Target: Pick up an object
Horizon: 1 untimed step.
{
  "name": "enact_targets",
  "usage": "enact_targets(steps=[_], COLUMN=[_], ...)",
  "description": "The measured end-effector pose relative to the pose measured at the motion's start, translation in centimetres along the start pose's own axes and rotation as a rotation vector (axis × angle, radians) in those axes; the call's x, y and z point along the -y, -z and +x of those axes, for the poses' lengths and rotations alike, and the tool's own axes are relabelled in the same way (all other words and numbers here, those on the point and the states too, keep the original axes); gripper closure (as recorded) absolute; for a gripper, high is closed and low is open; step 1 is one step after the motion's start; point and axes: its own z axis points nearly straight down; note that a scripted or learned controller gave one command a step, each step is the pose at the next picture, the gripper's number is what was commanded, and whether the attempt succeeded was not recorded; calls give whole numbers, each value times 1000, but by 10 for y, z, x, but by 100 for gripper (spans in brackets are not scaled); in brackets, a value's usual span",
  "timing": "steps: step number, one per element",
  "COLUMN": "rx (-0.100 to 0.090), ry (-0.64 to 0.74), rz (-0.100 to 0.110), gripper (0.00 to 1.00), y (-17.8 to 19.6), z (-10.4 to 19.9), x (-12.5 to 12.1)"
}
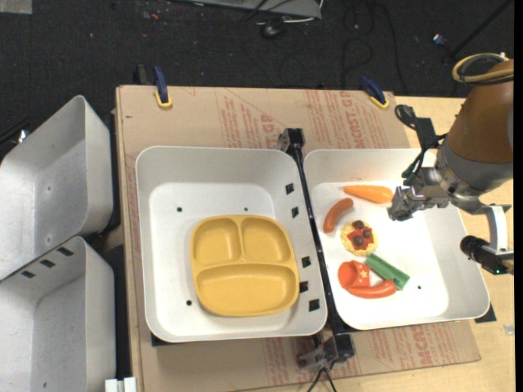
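The yellow divided plate sits in the left bin. In the right bin lie a sausage, carrot and other toy food. The carrot looks light, stiff, slippery; grip mid-length. The gripper hovers just beside it, fingers probably empty; spread unclear.

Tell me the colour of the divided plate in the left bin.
Yellow; the plate shows best in the camera view.

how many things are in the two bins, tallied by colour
yellow: 1, the divided plate
orange: 1, the carrot
red: 2, the sausage and the pepper slice
green: 1, the stick
mixed colours: 1, the small tart
total: 6
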Motion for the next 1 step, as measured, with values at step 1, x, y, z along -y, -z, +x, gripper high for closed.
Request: enact_targets(steps=[1], rx=[-3], ry=[5], rz=[3], gripper=[100], y=[14], z=[54], x=[-12])
